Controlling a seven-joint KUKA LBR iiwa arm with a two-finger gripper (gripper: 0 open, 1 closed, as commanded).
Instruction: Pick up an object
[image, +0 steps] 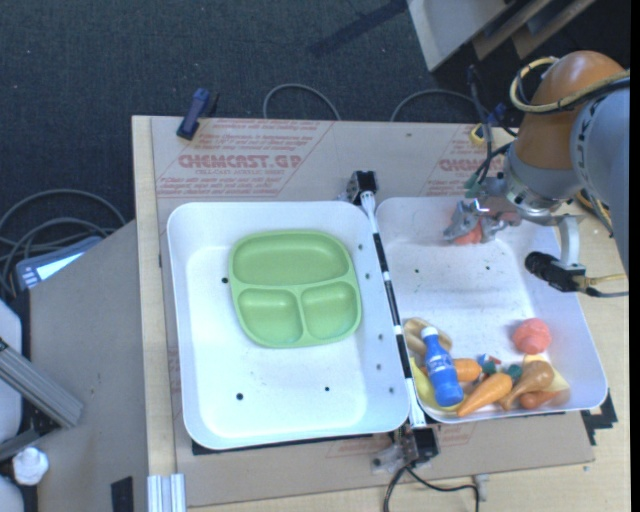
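L bin (200, 330) holding green tray (296, 287); R bin (440, 260) holding toy pile w/ blue bottle (440, 366); gripper (468, 228) hovering at its far end, finger state: can't tell

From my station, the two bins looked like smooth white plastic: the left bin (200, 300) had a slight sheen, the right bin (480, 290) was dotted with small dark specks. The green divided tray (295, 288) read as matt moulded plastic. The bench top (250, 155) was brown cardboard or paper-faced board, matt, with red print. The blue bottle (440, 368) looked glossy plastic. The arm's orange band (560, 110) shone smoothly.
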